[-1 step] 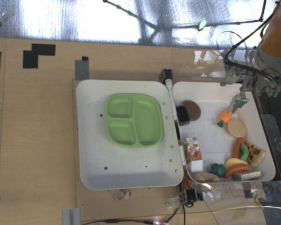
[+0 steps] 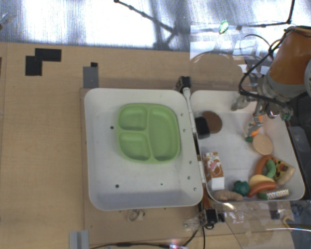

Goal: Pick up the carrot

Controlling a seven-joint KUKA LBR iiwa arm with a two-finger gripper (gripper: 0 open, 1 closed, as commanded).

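Observation:
The carrot (image 2: 254, 129) is a small orange piece with a green tip at its lower left end. It hangs tilted over the upper right part of the right bin (image 2: 233, 154). My gripper (image 2: 257, 119) reaches in from the right under the orange band, and its fingers are shut on the carrot's upper end. A tan round bun (image 2: 263, 144) lies in the bin just below the carrot.
The right bin also holds a brown disc (image 2: 213, 121), a black block (image 2: 201, 126), a snack box (image 2: 213, 166) and a heap of toy food (image 2: 264, 178) in its lower right corner. In the left bin (image 2: 103, 180) sits a green divided plate (image 2: 147, 132).

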